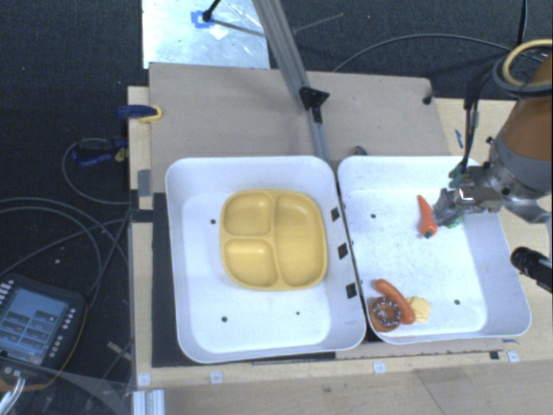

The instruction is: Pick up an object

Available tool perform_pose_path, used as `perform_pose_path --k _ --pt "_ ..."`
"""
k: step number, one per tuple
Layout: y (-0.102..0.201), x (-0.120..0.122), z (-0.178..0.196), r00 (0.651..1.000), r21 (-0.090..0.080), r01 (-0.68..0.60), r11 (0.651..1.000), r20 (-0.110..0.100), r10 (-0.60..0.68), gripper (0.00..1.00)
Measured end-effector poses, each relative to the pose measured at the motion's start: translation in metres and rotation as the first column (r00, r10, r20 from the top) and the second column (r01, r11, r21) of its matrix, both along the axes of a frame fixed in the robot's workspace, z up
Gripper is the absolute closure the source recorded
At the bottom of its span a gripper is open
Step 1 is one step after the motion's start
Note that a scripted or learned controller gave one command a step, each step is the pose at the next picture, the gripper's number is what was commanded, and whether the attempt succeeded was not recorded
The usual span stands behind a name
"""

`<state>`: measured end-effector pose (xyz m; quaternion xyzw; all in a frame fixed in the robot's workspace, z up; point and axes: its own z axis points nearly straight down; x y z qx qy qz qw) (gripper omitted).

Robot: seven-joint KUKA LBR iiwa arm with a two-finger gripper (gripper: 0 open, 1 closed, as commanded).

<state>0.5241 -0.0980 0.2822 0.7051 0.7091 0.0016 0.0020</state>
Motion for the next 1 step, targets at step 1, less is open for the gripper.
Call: perform_pose_path --k 1 --pt "0.0564 -0.0010 -0.0089 1.000 0.002 -0.006 1.000 -0.003 0.006 1.00"
